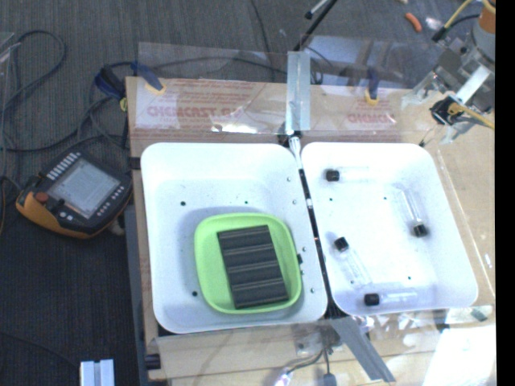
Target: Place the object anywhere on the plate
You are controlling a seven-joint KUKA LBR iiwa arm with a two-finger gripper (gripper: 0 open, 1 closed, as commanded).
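Hanging past the far right corner of the bench, the gripper [460,77] sits outside both bins. Whether it is spread or pressed together cannot be told from this angle.

Right bin [378,215] — the nearer of the two to the gripper, lying just below it in view. It holds four clear tubes with black caps, all lying flat and apart from one another:
- far tube [344,174], along the back wall
- right-hand tube [410,207], closest to the gripper
- middle tube [350,260], close to the wall between the bins
- near tube [390,297], along the front wall, farthest from the gripper of the four

Left bin [169,183] — well apart from the gripper, across the divide to its left. It holds one lime-green plate [208,240], square with rounded corners, in the front half of the bin.

The dark grey block [253,266] rests on the plate, farther from the gripper than any tube. It is rectangular and matte, and cross grooves split its top into four bands. It is turned slightly against the plate's edges and covers most of the plate's floor, with green rim showing all round.
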